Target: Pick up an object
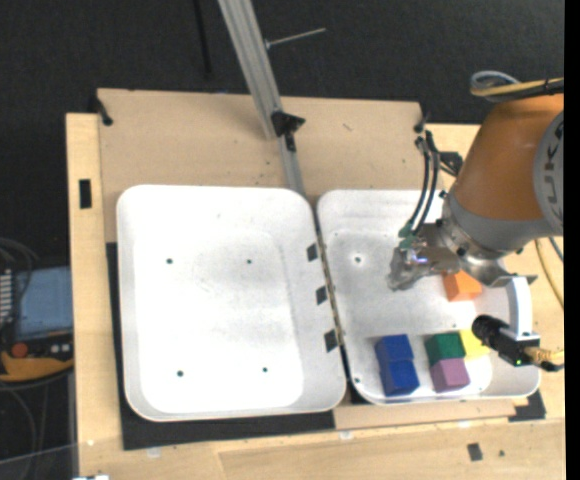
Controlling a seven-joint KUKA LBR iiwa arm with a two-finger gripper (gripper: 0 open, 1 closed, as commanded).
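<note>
Blue block (396, 364), green block (445, 347) and purple block (451, 373) sit along the right bin's (355, 218) near edge. Orange block (461, 287) lies just beside the gripper (403, 271); jaw state cannot be told.

The arm (510, 178) reaches in from the right, wrist angled down-left, its end effector (404, 270) hanging low.

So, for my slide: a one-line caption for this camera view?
Gripper poised over the right bin, near blue, green, purple and orange blocks.
</note>
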